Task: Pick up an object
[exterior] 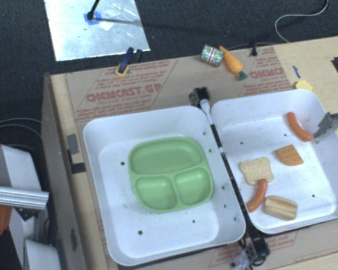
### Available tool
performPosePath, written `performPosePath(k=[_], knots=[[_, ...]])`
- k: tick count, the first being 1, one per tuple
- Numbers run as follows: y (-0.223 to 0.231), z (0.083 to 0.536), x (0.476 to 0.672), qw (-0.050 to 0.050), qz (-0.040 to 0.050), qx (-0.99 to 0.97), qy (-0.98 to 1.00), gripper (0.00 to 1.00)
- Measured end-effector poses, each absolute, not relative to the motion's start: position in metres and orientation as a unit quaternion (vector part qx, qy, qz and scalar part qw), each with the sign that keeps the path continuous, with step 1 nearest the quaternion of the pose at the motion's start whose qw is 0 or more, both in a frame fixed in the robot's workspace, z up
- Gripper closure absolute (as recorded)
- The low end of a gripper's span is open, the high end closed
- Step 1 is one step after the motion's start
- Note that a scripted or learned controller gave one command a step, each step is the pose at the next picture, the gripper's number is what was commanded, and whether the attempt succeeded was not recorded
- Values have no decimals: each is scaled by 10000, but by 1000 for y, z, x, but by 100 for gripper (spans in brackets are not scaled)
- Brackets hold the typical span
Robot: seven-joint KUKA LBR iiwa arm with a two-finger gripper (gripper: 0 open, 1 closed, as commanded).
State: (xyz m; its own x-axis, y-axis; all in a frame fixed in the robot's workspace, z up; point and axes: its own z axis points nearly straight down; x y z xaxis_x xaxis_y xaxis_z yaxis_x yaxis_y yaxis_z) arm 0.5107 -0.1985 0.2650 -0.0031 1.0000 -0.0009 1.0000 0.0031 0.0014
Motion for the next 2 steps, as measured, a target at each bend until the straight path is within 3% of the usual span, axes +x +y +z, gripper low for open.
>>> performPosePath(k=[1, 2], knots=[[-127, 178, 495, -2, 2, 7059, 7083, 0], [-84, 99, 486, -6, -1, 7062, 7080, 0]])
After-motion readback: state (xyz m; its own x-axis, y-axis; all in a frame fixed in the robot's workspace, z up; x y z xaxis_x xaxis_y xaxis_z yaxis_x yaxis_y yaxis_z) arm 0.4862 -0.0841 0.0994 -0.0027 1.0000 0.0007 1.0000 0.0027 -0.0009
